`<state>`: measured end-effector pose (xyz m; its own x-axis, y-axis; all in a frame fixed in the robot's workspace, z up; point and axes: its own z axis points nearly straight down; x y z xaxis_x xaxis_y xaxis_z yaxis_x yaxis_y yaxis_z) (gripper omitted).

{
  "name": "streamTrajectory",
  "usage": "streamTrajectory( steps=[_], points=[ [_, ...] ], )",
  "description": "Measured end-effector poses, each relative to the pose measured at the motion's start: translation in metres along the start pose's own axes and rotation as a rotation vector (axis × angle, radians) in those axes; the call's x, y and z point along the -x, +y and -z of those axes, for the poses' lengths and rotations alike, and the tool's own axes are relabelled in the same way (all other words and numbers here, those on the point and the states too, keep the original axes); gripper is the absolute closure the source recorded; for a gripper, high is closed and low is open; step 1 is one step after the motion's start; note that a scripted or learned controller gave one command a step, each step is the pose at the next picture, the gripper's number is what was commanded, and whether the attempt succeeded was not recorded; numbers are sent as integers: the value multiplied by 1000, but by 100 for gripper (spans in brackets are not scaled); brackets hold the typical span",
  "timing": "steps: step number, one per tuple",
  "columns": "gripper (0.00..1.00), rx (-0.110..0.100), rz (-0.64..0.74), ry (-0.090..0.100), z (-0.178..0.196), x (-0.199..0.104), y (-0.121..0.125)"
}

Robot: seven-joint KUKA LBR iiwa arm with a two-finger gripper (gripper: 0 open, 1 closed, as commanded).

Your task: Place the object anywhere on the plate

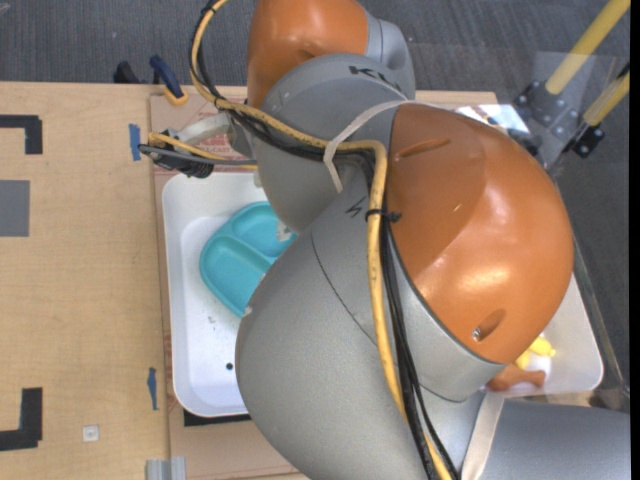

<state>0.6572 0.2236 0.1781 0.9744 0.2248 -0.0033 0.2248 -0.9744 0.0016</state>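
Arm (400, 268) blocks most of the view. Teal divided plate (232, 258) sits in the left bin (185, 298), toward its far edge, partly under the arm. Can't tell the gripper's state, or whether it carries anything. Yellow-orange item (535, 353) lies at the right bin's (585, 353) near right corner, well apart from the plate. If that's the object, plate lies leftward across both bins.

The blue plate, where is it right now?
The blue plate lies in the left white bin, its right part hidden under the grey arm.
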Motion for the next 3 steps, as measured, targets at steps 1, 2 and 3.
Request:
streamTrajectory(
  steps=[1, 2, 3],
  points=[
    [0, 0, 0, 0, 0, 0, 0],
    [0, 0, 0, 0, 0, 0, 0],
    [0, 0, 0, 0, 0, 0, 0]
  ],
)
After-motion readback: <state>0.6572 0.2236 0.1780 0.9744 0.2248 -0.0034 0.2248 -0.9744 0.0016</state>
